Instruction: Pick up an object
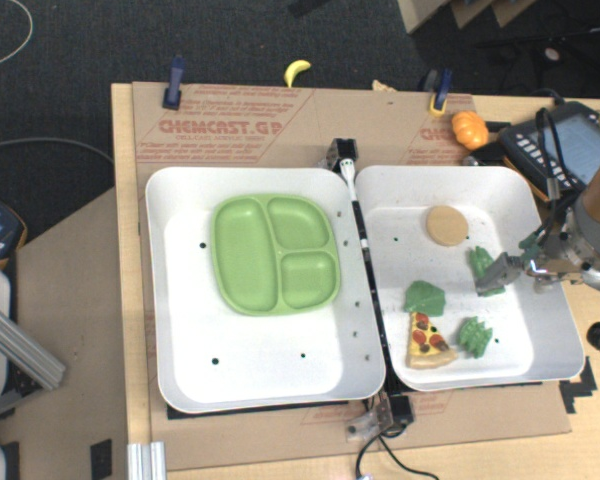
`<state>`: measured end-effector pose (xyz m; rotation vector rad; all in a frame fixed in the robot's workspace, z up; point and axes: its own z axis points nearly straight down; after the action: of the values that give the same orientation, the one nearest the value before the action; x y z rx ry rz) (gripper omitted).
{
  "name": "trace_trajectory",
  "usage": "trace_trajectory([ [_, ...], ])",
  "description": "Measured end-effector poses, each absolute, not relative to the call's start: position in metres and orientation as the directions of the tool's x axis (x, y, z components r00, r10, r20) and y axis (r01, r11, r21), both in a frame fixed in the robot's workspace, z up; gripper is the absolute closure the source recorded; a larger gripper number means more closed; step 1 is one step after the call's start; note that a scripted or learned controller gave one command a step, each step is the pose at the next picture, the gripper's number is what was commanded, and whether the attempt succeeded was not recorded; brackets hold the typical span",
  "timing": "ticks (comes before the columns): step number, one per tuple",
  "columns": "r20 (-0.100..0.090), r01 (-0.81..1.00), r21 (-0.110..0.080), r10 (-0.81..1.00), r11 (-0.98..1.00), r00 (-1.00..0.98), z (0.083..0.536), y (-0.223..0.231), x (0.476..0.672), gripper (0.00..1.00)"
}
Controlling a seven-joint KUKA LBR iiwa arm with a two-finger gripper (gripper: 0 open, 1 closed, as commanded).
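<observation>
Arm: enters from the right edge of the camera view, above the right-hand bin; an orange-brown section shows at the frame edge.
Hand (pixel 497 276): low over the right side of the right bin, grey fingers pointing left; whether the fingers stand open or closed cannot be told at this resolution.
Right bin (pixel 540 353): shallow, white, holding five small items.
Round tan disc (pixel 446 225): lies flat in the upper middle of the right bin, apart from the other items.
Green piece at the hand (pixel 479 262): lies just beside the fingertips, on their upper left; contact cannot be confirmed.
Green leafy piece (pixel 425 297): in the centre-left of the right bin, just above the pizza slice.
Pizza slice (pixel 427 341): toy wedge with red dots, in the lower left of the right bin.
Small green piece (pixel 475 337): just right of the pizza slice, below the hand.
Left bin (pixel 185 358): white, bearing a green three-compartment tray (pixel 275 254) in its upper centre.
Surface (pixel 130 268): cardboard-covered, carrying both bins side by side.
Orange object (pixel 469 129): on the surface, beyond the right bin's upper right corner.
</observation>
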<state>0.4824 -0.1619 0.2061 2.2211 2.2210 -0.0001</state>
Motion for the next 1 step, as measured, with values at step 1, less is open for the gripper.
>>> trace_trajectory([
  [1, 0.002, 1.0, 0.0, 1.0, -0.002, 0.002, 0.0802, -0.1421, 0.4794, 0.0],
])
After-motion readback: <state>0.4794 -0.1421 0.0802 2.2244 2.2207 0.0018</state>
